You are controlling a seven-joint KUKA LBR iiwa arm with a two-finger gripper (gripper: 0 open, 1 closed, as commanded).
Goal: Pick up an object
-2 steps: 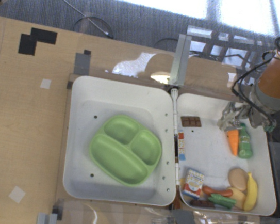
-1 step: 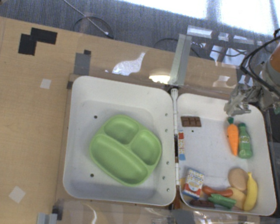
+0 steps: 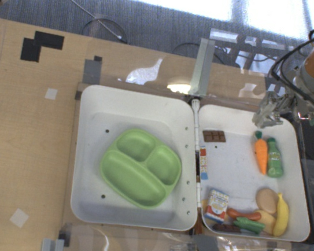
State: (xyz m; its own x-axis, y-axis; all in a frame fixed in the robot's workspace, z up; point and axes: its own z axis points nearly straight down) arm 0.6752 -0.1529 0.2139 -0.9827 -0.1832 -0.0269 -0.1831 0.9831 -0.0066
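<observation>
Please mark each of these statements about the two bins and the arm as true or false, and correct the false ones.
1. The green divided plate lies in the left bin. True.
2. The carrot lies in the left bin. False: it lies in the right bin, beside the green bottle.
3. The tool is at the far edge of the right bin. True.
4. The banana is at the far left corner of the right bin. False: it lies near the bin's near right corner.
5. A brown chocolate bar lies in the right bin. True.
</observation>
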